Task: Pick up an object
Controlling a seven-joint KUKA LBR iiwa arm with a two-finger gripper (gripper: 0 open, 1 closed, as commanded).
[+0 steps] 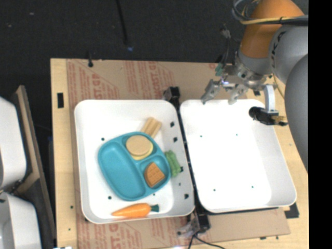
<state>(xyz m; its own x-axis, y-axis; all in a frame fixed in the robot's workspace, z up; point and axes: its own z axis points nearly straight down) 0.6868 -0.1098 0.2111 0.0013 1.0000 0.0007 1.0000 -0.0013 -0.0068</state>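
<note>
Two white bins are set side by side on a cardboard-covered bench [119, 74], and all the goodies are in the left bin [88, 139]. A blue divided tray [122, 173] is parked mid-bin; a round cracker-looking disc [139, 146] and a brown toast-like piece [154, 175] are seated in its compartments. A tan block [151, 126] is leaned at the tray's far edge, a green piece [173, 163] is tucked just beside its right side, and a toy carrot [136, 210] is laid just below the tray, near the bin's front wall.

The gripper [223, 95] is hung over the far rim of the right bin [238, 160], well apart from the tray. Its fingers look spread and nothing is seen between them.

For a decent pick, the carrot is probably the best bet: it's lying alone, apart from the tray, so it can be straddled across its narrow width. The tray itself is likely to be nudged if the disc is tried.

Dark floor is seen beyond the bench, plus white shapes off to the tray's left.
</note>
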